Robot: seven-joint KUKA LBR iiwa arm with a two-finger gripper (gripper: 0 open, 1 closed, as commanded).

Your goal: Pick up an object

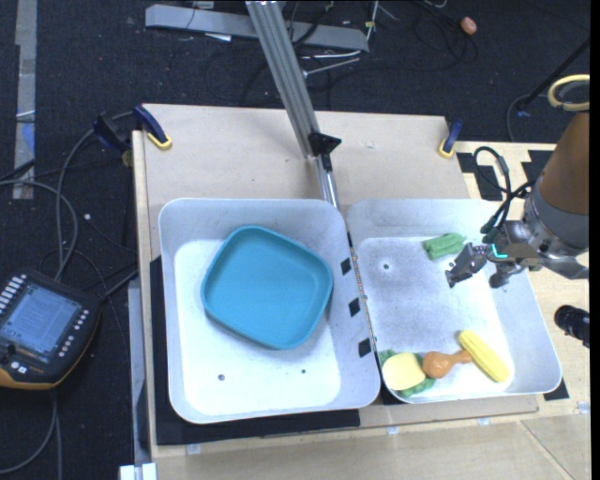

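The claw (pixel 480 265), fingers spread and holding nothing, hovers beside the green piece (pixel 442 246), whose long axis runs left-right.

So the desk (pixel 234 141) is a pale wooden board with yellow-tipped clamps at its back corners, one on the left (pixel 150 129) and one on the right (pixel 451 137). A grey metal pole (pixel 286 75) slants in from the top and ends at a black bracket (pixel 323 145) by the seam between the bins. Off the left side, on the dark carpet (pixel 66 112), there's a teach pendant (pixel 39 328) with a lit screen and black cables (pixel 70 225) looping near it. Up top right sits a small orange-pink thing (pixel 468 25), maybe a ball, too small to tell.
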